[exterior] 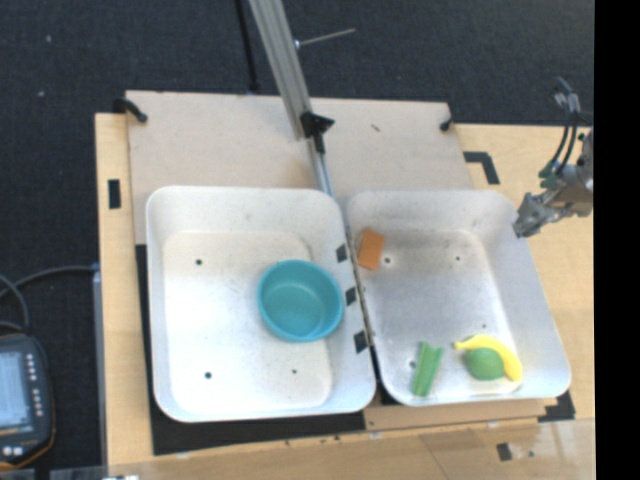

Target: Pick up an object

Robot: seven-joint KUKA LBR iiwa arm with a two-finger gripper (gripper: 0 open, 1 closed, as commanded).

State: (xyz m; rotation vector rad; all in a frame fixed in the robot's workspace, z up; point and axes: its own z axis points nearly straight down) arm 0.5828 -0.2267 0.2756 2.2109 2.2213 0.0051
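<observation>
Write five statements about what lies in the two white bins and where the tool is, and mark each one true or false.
1. The blue bowl sits in the left bin. True.
2. The orange block lies in the left bin. False: it lies in the right bin, near that bin's left wall.
3. The green stick-shaped piece and the green round fruit lie toward the near edge of the right bin. True.
4. The tool is down over the blue bowl. False: it is at the right bin's far right corner.
5. A yellow banana-like piece lies against the green round fruit. True.
</observation>
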